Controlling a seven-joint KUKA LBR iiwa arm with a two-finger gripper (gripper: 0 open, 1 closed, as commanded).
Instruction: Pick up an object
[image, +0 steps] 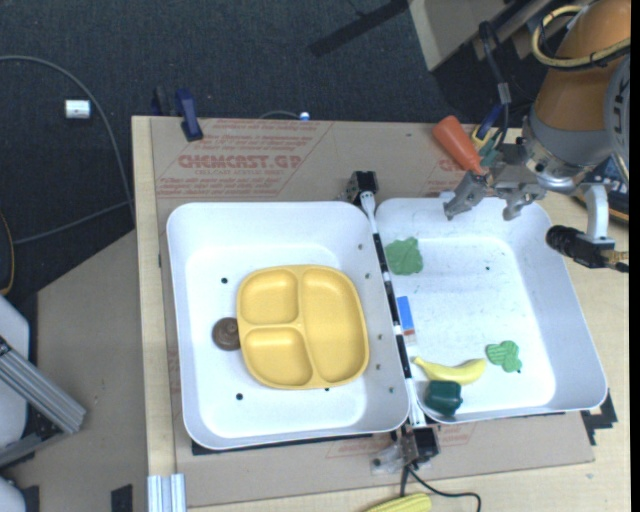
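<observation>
A: What's hiding under the yellow divided plate (302, 327) in the left bin (195, 235)?

B: A brown round thing (226, 333) is peeking out at its left edge; the rest is lying beneath the plate (too little is showing to name it).

A: And the arm (580, 95)?

B: The picture's top and right edges are cutting it off. A yellow object (402, 503) is also running off the bottom edge.
</observation>
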